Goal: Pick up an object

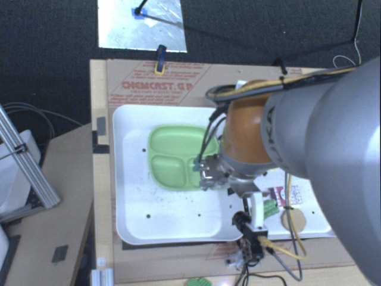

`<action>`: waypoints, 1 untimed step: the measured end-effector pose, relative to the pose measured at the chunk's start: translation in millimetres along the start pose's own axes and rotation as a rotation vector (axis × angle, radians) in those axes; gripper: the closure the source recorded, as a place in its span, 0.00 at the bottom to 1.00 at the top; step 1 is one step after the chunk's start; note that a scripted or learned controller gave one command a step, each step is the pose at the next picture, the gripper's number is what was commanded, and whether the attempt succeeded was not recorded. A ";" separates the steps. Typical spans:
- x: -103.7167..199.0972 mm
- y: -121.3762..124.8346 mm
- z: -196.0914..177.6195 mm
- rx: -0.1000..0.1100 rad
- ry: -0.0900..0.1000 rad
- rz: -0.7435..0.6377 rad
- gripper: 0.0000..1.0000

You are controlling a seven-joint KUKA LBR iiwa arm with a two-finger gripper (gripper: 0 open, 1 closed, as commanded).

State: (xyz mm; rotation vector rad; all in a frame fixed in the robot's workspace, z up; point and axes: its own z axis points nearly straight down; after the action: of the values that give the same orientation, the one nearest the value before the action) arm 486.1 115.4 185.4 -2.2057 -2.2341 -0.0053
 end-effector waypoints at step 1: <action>-5.5 0.3 0.0 0.001 -0.003 0.010 0.00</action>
State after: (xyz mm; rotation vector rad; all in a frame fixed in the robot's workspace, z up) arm 486.5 110.0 185.4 -2.2177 -2.2246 -0.0010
